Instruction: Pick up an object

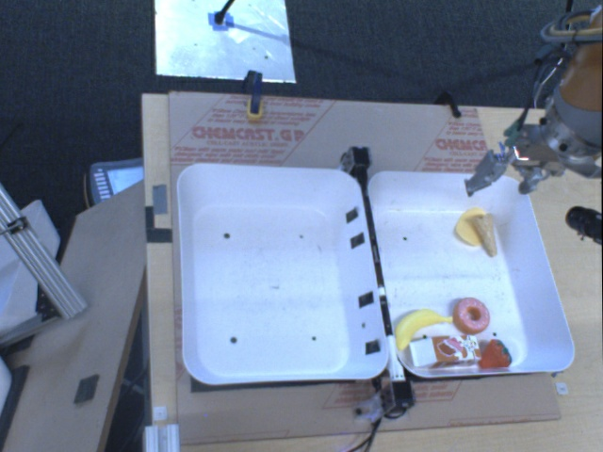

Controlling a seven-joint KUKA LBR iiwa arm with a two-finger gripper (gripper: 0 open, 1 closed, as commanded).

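The right bin [537, 252] holds a yellow-and-tan ice-cream-cone toy [476, 229] near its back. A pink doughnut [471, 314], a yellow banana [418, 325], a red-and-white carton [452, 351] and a red strawberry [497, 354] lie by its front edge. My gripper [507, 172] hangs above the bin's back right rim, up and to the right of the cone. Its two grey fingers [482, 174] stand spread apart with nothing between them.
The left bin [198, 252] sits beside the right one, with a black clip strip [367, 252] along the shared rim. A shiny metal plate [224, 24] lies beyond the bench's back edge. A grey rail [38, 252] leans at far left.
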